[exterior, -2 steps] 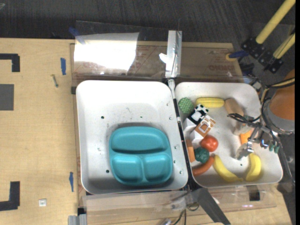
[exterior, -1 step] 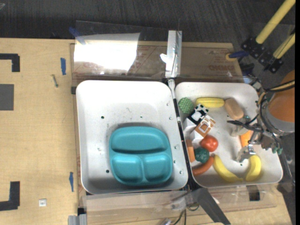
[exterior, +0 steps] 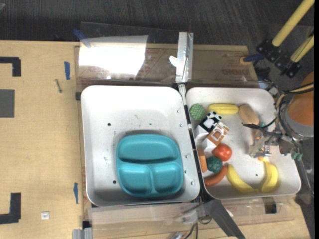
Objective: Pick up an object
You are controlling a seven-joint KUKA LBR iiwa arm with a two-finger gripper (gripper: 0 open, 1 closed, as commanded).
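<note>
The left bin (exterior: 94, 133) holds a blue tray (exterior: 148, 164). The right bin (exterior: 286, 185) holds bananas (exterior: 249, 182), a tomato (exterior: 223, 152) and a green ball (exterior: 197, 111). The end effector (exterior: 263, 144) hangs near its right wall.

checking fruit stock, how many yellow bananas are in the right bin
2: a small yellow banana along the far wall, and a large curved yellow banana at the near edge. More could hide under the gripper.

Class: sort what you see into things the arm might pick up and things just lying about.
Pickable: small banana, big banana, tomato, green ball, checkered cube.
Lying about: teal tray, clear sheet.
</note>
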